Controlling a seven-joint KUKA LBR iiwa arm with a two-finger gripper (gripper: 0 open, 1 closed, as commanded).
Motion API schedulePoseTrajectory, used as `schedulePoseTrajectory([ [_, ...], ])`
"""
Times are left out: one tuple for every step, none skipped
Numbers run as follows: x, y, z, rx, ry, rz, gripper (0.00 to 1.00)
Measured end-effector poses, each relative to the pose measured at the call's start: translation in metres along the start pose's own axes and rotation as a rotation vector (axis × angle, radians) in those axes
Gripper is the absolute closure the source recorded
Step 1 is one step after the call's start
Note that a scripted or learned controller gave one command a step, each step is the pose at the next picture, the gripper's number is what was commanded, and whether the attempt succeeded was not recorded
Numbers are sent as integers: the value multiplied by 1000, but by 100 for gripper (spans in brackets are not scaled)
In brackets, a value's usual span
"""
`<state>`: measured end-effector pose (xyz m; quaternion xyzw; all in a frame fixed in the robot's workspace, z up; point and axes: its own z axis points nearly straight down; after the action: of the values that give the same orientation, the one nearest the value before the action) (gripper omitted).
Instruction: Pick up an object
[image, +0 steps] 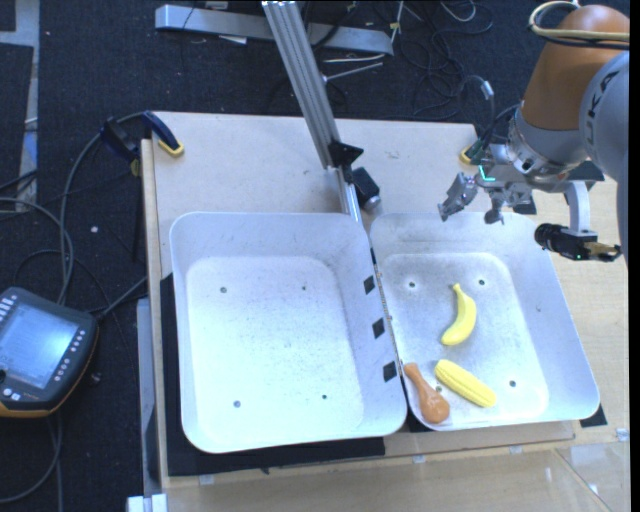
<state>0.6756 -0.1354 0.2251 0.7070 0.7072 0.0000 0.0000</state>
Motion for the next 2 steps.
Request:
schedulePoseTrajectory([
  [0,0,0,0,0,0,0],
  [-4,-7,45,4,1,0,0],
])
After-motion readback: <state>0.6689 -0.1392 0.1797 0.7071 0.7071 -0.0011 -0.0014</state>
